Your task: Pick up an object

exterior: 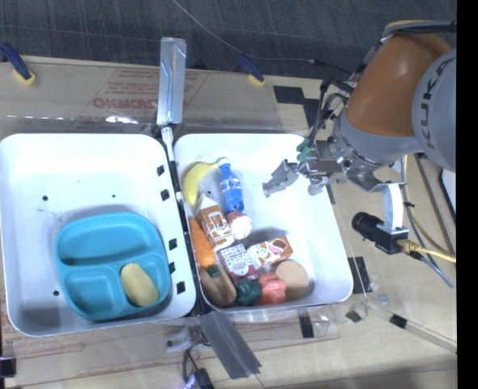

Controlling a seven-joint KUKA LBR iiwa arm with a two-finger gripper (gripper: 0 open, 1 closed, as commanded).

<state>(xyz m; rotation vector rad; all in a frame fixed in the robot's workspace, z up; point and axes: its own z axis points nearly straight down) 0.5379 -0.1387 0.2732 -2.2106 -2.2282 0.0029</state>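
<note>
Objects [241,254] (packets, fruit) crowd the right bin [324,217]; gripper [278,181] hovers above, fingers spread, grasping nothing.

The arm [401,96] reaches in from the right, claw [278,180] angled leftward.

1. A dark ribbed floor covering [85,10] is stretching across the far side of the scene, with a thin pale cable [186,13] lying over it.
2. A light wooden bench [401,355] is showing at the near right and along the near edge.
3. A brown cardboard sheet [125,87] with faded red print is lying at the bench's far side.
4. Blue clamps [18,63] are gripping that far edge.
5. Even, diffuse light is falling from above.
</note>
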